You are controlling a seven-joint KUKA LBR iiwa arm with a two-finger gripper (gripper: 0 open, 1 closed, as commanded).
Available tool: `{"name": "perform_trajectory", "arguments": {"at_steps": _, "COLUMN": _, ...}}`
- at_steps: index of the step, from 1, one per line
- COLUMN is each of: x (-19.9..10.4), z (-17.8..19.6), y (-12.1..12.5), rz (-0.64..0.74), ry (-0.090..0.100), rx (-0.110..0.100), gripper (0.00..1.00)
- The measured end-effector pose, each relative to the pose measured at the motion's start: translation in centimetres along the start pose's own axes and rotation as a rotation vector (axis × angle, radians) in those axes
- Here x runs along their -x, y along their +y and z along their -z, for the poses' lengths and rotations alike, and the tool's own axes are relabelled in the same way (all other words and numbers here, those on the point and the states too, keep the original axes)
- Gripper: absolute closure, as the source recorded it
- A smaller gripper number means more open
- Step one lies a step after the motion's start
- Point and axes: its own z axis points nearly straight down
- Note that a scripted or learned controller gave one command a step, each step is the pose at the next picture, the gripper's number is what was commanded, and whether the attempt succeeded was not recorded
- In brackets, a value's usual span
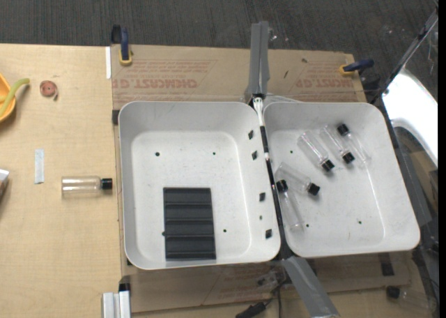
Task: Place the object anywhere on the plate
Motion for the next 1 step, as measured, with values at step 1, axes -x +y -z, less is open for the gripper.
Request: {"name": "perform_trajectory", "arguments": {"at_steps": 1, "x": -2.35, "z": 0.14, "y": -6.53, "rz": -0.021, "ry": 0.003, "rx": 0.001, "gripper": 0.00}}
